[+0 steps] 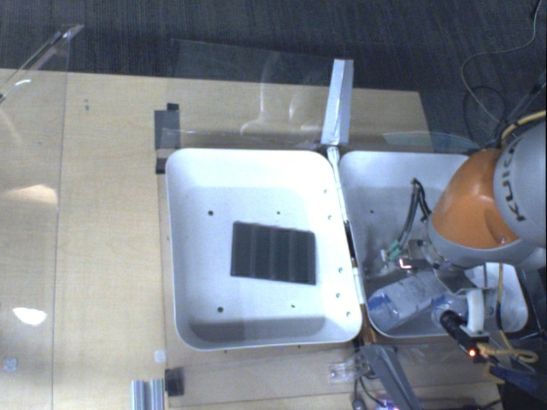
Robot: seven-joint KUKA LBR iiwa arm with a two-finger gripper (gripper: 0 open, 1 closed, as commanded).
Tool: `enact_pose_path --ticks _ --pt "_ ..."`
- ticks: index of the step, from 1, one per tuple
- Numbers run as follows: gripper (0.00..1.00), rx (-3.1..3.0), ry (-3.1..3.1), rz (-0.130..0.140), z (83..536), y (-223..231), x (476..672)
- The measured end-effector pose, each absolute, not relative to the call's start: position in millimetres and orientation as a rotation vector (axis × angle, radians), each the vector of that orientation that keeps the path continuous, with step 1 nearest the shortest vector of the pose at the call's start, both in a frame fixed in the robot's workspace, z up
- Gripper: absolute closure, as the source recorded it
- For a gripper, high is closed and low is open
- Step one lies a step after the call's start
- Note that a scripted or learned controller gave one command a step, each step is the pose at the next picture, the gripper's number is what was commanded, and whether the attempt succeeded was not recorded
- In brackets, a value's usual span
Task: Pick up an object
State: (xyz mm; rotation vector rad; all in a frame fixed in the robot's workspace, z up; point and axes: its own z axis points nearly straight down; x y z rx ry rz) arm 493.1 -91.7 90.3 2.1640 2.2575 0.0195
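A dark ridged rectangular pad (273, 252) lies flat in the middle of the left bin (192, 229). A clear plastic bottle (408, 301) lies on its side against the front wall of the right bin (376, 190). The arm's orange band (470, 207) hangs over the right bin, and my gripper (402, 259) reaches down into that bin just above and behind the bottle. Cables and the wrist hide most of the gripper, and I see nothing held in it.
A metal divider (338, 114) stands upright behind the seam between the two bins. Loose cables (500, 84) run along the right. The wooden bench (85, 254) spreads out to the left of the bins.
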Motion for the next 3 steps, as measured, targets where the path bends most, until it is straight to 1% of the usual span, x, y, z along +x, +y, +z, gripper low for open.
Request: enact_pose_path --ticks 1,2,3 --pt "1.0 2.158 2.256 0.03 103 -91 496.4" --pt "0.0 2.156 2.257 0.031 103 -91 496.8" --pt "0.0 2.168 2.258 0.014 89 -94 548.8"
